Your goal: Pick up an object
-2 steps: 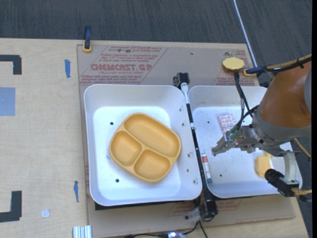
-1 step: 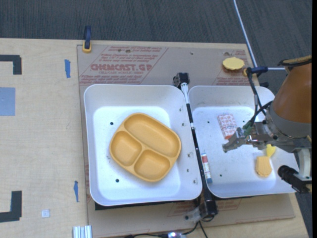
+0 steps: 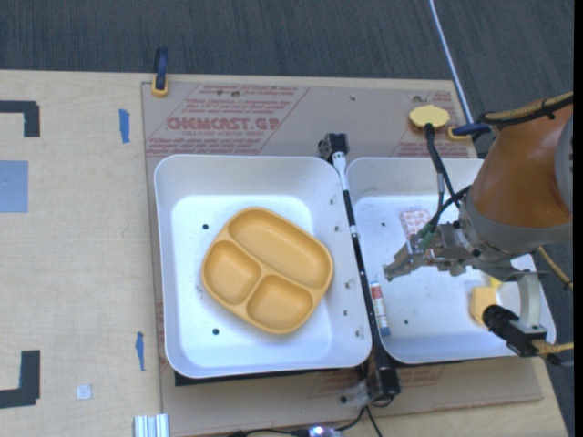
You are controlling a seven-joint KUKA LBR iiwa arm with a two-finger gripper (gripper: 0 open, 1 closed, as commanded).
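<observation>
My gripper (image 3: pixel 412 255) hangs over the middle of the right bin (image 3: pixel 401 330), reaching in from the right under the grey and orange arm. A small pink checkered piece (image 3: pixel 414 218) lies on the bin floor just behind the gripper. A yellow object (image 3: pixel 481 304) sits at the right of this bin, partly hidden by the arm. A thin white marker-like tube (image 3: pixel 376 306) lies along the bin's left wall. Whether anything is between the jaws cannot be made out.
The left bin (image 3: pixel 182 198) holds a yellow divided plate (image 3: pixel 267 269) with three compartments. A black clip (image 3: pixel 334 144) sits at the top of the wall between the bins. A yellow disc (image 3: pixel 429 116) lies on the cardboard behind the right bin.
</observation>
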